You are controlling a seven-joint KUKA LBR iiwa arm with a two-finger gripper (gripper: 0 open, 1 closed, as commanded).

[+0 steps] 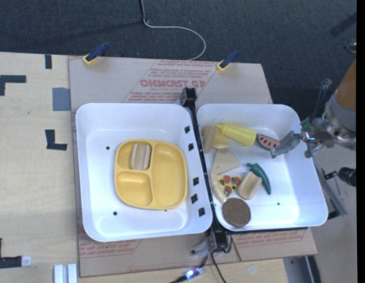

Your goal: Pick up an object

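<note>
Reaching in low, gripper (295, 144) open-fingered over the right bin's (300, 214) far edge.

Cam, single, fixed overhead: looks down at a slant on bench, far enough to frame left bin (88, 175) and right bin (300, 199) whole, plus cardboard sheet (170, 84) beneath and dark carpet (64, 10) beyond.

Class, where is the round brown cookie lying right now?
The round brown cookie lies in the right bin, at its near left corner, just below the pizza slice and bread piece.
</note>
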